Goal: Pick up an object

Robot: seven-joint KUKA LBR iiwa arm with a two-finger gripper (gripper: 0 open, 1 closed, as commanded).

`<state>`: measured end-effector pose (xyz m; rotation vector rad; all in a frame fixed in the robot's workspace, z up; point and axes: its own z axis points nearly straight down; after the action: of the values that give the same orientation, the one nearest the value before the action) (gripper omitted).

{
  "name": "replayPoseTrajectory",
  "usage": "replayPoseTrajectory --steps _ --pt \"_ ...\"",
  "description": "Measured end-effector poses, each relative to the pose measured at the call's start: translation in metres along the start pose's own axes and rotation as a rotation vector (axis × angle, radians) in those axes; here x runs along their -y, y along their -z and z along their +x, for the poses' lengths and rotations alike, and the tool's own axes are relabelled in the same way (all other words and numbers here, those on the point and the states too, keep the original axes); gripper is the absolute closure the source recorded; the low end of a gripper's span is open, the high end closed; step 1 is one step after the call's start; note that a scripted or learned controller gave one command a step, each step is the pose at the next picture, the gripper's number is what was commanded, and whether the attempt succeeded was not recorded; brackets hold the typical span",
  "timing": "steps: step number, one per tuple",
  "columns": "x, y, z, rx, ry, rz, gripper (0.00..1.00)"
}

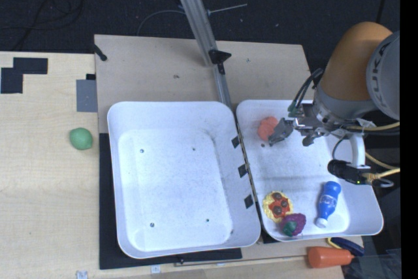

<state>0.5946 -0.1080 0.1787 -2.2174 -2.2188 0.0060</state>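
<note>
The hand sits low over the right bin, near that bin's far left corner, with the arm reaching in from the table's right edge. Its dark fingers point toward a small orange-red object, a rounded, soft-looking lump lying on the bin floor just beside the wall that divides the two bins. The fingertips are touching or almost touching the lump's right side; whether the fingers are apart or together cannot be told from this angle, and nothing is clearly seen between them.

Toward the near edge of the same bin lie a blue bottle with a white cap, a yellow piece with red spots and a purple piece. The left bin stands alongside. A green ball rests on the table near its left edge, and an orange object lies at the near right corner.
</note>
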Motion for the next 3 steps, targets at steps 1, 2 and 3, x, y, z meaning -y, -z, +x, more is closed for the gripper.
replayPoseTrajectory --steps 1,2,3 --pt "0.002 -0.05 0.009 0.0 -0.001 -0.002 0.0" --pt "0.001 -0.037 0.008 0.001 -0.004 -0.006 1.0" --pt "-0.003 0.024 0.005 0.001 -0.001 -0.01 1.0"
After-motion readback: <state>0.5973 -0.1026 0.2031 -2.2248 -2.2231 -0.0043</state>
